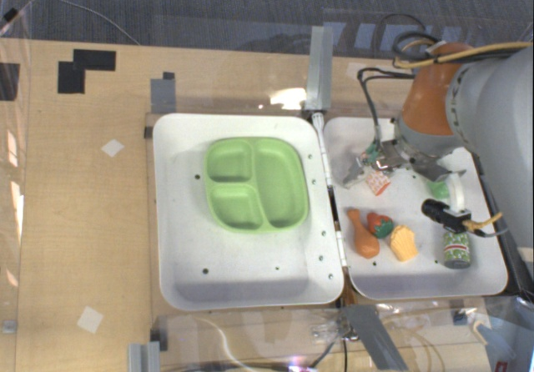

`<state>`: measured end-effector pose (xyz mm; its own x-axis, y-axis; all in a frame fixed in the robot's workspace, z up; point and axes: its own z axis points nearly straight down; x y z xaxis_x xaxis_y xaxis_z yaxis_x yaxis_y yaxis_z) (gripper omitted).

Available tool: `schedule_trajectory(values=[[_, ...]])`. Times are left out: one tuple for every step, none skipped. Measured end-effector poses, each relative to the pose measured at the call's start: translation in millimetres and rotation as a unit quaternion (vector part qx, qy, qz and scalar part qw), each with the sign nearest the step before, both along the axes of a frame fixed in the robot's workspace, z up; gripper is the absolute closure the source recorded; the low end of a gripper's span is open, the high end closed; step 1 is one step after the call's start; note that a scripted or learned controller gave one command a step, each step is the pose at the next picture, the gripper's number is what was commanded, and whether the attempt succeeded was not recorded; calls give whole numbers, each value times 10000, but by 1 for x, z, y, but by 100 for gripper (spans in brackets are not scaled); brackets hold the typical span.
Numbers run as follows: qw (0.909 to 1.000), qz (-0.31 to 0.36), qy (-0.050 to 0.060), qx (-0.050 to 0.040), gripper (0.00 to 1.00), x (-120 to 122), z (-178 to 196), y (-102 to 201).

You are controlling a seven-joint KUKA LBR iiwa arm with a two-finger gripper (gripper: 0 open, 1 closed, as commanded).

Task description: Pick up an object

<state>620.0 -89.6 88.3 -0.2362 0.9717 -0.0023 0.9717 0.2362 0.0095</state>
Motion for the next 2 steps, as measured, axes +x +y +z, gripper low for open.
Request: schedule_trajectory(values=[[10000, 39, -55, -20, 100, 3, 15, -1], [9999, -158, -17, 18, 100, -12, 102, 82]])
